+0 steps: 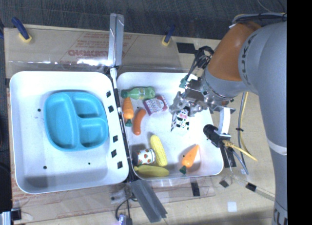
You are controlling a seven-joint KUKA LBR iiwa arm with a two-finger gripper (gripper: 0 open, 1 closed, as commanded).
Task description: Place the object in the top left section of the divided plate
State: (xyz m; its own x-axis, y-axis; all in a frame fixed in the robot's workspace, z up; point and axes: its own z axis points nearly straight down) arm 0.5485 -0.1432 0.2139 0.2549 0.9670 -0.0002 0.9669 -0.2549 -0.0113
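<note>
A blue divided plate [75, 120] lies in the left bin [29, 170], with one large section on its left and two smaller ones on its right. My gripper [183, 112] hangs over the right bin [204, 168], near its middle. Directly under it is a small white object with black spots [181, 122]. Whether that object is gripped or just lies on the bin floor cannot be made out. The grey arm with its orange band [234, 58] reaches in from the right.
Toy foods lie in the right bin: a green bottle [139, 92], a carrot [127, 109], a sausage [138, 121], a maroon packet [155, 105], corn [158, 150], a banana [152, 171], a small can [145, 156] and an orange vegetable [190, 155]. A divider wall [117, 121] separates the bins.
</note>
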